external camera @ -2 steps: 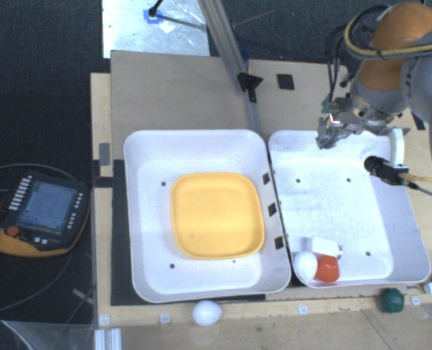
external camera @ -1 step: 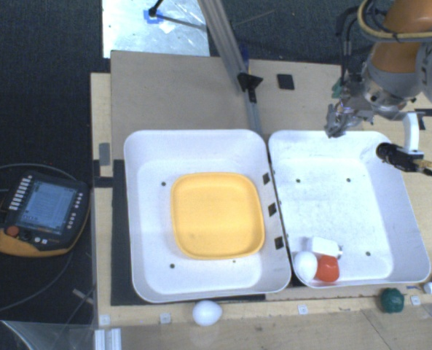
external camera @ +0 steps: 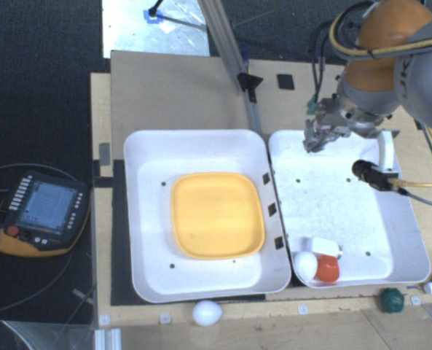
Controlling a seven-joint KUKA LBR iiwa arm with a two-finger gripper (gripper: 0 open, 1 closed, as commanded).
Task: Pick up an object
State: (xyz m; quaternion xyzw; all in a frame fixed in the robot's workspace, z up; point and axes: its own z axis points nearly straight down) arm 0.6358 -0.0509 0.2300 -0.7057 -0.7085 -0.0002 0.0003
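The arm [external camera: 394, 20] is reaching in from the three o'clock side, and the tool [external camera: 317, 138] is hanging over the right bin [external camera: 347, 203], up at its eleven o'clock corner, just inside the rim. From this slant I cannot tell whether the tool is released or clenched, and nothing is showing in its grip.

Below it is bare white floor, so it is looking more like a staging pose than a grasp. The likely targets are sitting well apart from the tool, bunched at the bin's seven o'clock corner: a white egg-shaped object [external camera: 304, 264], a red object [external camera: 328, 269] touching it on the three o'clock side, and a small white block [external camera: 325, 246] just above them. They are pressing together against the wall, probably because the shallow floor is letting rounded things roll into the corner. That crowding would make a clean pick awkward there.

In the left bin [external camera: 146, 195] a yellow plate [external camera: 217, 214] is lying flat at the centre, wide and low, with little edge to pinch.

Outside the bins, a white egg [external camera: 207, 313] is resting on the tabletop [external camera: 172, 93] at six o'clock of the left bin, and a green ball [external camera: 391, 300] is sitting off the right bin's five o'clock corner. Both are probably out of play.

My read is that the pick is not yet begun — a travel toward six o'clock and a descent would be needed first.
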